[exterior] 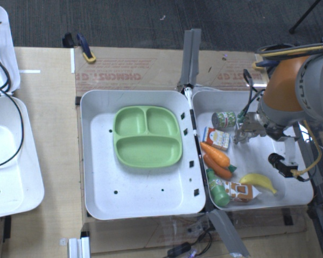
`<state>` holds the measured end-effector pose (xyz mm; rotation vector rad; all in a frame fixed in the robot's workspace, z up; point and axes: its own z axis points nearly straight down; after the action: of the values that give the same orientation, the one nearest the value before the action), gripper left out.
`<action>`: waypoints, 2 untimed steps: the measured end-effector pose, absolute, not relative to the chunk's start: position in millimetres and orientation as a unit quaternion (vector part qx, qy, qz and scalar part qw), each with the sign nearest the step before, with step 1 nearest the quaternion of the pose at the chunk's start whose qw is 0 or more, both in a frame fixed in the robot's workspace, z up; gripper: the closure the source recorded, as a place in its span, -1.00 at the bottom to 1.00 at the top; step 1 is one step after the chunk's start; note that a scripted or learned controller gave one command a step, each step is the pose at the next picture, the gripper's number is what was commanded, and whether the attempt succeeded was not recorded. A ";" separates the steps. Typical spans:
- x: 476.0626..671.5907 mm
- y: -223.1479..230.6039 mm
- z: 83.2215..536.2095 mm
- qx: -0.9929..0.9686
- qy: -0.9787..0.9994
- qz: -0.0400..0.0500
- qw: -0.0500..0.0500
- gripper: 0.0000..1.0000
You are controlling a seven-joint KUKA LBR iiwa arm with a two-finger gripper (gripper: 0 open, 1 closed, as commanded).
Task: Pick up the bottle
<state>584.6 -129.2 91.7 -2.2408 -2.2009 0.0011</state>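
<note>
Looking down on two white bins side by side. Got a green divided plate (148, 136) sitting roughly mid-way in the left bin (97, 192). Everything else piled into the right bin (296, 195).

Spotted the bottle (219, 192) down in that bin's near-left corner: green, orange label, lying on its side, right up against the wall shared with the left bin. Just past its label end, a banana (260, 182). Going up from the bottle: two carrots (218, 159) overlapping, then a small carton (218, 138), then a can (224, 119) with a green label near the far wall.

Found the gripper (242, 132) hanging low just right of the can and carton, well apart from the bottle, carrots roughly in between. Can't tell from this angle whether open or closed. Grey arm (290, 90) with the orange band reaching in from the right.
</note>
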 end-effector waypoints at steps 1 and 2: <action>547.8 -94.5 90.9 -0.730 -0.683 0.001 0.001 1.00; 557.3 -156.0 91.1 -0.704 -0.710 0.001 0.000 1.00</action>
<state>557.3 -156.0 91.1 -2.2118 -2.2305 0.0020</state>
